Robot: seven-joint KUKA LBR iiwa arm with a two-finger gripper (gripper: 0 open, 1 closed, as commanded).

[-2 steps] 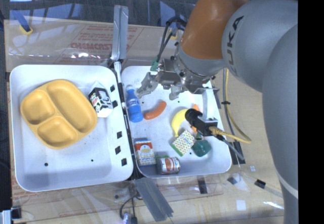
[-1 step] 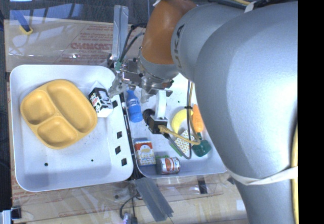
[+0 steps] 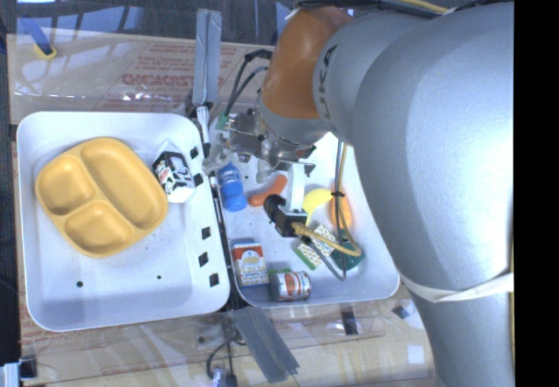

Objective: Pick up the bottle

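A small blue bottle [image 3: 232, 190] lies in the right bin [image 3: 382, 285], close to its left wall. My gripper [image 3: 225, 152] hangs over that bin's back left part, just behind and above the bottle. The wrist and the big grey arm hide much of the bin's back and right side. Nothing shows as held.
Around the bottle lie an orange carrot-like piece [image 3: 261, 196], a yellow lemon [image 3: 319, 199], a green and yellow packet [image 3: 324, 247], a small juice carton [image 3: 250, 263] and a can [image 3: 290, 285]. The left bin [image 3: 52, 307] holds a yellow divided plate [image 3: 99, 195] and a black-and-white carton [image 3: 174, 173].
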